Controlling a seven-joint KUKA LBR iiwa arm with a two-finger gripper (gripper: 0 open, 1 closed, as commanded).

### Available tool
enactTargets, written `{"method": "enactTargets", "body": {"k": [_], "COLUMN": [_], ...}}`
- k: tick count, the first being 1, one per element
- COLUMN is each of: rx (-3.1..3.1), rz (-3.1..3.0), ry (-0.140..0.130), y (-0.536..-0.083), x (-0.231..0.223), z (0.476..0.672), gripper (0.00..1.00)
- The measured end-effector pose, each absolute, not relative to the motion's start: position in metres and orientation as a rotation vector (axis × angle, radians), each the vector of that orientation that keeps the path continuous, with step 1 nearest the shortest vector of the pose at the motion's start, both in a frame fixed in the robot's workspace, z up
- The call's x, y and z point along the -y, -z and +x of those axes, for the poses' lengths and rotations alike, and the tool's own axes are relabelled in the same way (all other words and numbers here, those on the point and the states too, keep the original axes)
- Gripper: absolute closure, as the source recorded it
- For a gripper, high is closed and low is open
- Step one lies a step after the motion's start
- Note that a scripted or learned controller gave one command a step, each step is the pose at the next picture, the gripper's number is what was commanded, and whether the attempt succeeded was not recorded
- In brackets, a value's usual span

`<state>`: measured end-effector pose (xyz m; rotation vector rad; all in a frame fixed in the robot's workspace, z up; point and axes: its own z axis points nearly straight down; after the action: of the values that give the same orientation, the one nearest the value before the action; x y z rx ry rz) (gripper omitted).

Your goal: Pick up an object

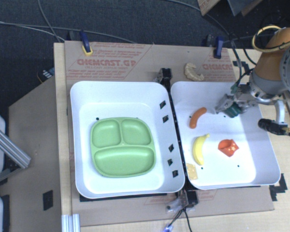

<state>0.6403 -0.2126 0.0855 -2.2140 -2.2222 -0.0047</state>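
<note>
Looking at the right bin [261,170], you've got three candidates: an orange sausage-shaped toy [198,117], a banana [199,149] and a red strawberry-like piece [227,147]. The pincer [230,109] hangs over the far part of that bin, right of the sausage toy. I can't tell its state from this angle, and nothing shows between its tips.

Key relation: the sausage toy lies just left of the pincer, slightly nearer, and is the closest pick. Its long axis runs diagonally, far-right end to near-left end, so I'd judge the wrist needs turning to close across the short side. The red piece sits nearer and roughly below the pincer; the banana is near-left, long axis running near-far.

The left bin [79,129] carries a green divided plate [122,147]. A tan scrap [193,72] lies on the tabletop [111,62] beyond the bins.
</note>
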Motion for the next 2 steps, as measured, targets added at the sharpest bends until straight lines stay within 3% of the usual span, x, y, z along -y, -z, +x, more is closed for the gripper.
{"method": "enactTargets", "body": {"k": [1,2], "rx": [2.226,2.226], "rz": [-2.217,-2.223], "ry": [0.003,0.004], "y": [-0.098,-0.142], "x": [0.214,0.212], "z": [0.641,0.640], "gripper": [1.00,1.00]}}
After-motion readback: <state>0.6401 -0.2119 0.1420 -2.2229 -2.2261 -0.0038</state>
